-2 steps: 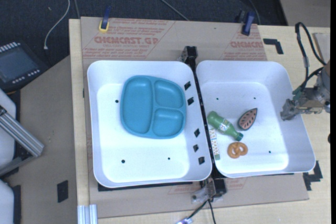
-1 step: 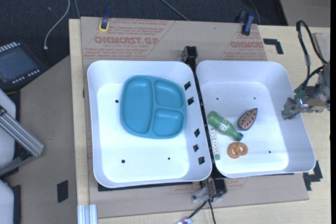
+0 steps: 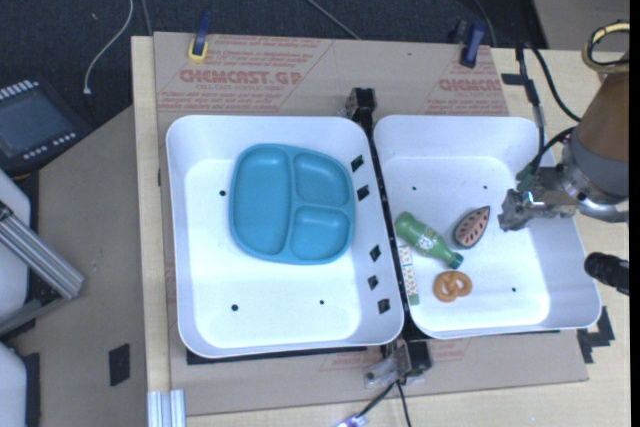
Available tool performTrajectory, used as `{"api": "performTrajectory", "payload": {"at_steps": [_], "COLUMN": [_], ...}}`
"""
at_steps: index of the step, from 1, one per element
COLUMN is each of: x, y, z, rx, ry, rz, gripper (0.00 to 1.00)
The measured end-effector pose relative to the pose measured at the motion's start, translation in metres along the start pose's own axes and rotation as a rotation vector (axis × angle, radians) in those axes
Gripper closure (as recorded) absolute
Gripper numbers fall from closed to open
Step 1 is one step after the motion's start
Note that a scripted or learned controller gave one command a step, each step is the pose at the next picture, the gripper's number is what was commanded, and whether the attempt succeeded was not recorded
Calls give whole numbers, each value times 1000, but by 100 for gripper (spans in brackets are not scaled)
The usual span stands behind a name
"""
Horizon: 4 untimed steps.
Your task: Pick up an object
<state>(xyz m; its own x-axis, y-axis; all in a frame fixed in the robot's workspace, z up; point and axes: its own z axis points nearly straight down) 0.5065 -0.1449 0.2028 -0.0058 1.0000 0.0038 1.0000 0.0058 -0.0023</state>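
Two white bins [image 3: 200, 315] looking like smooth glossy plastic, the matt blue plastic plate [image 3: 292, 203] lying well left of the gripper [image 3: 520, 207], a shiny green bottle [image 3: 428, 241] nearer it, raw brown cardboard [image 3: 150, 215] showing underneath.

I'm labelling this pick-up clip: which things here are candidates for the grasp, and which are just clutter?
Candidates, all in the right bin:
green bottle
brown shell-like object
orange pretzel
gripper at that bin's right side

Clutter:
blue divided plate in the left bin
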Motion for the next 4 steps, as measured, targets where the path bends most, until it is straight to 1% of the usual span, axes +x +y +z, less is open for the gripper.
{"api": "performTrajectory", "payload": {"at_steps": [1,2,3,4], "x": [56,109,170,222], "y": [-1,9,19,21], "z": [-10,-23,-14,-7], "rx": [-1,-4,-2,-2], "ry": [1,-1,-1,-1], "rz": [-1,-2,-2,0], "gripper": [100,100,100,100]}}
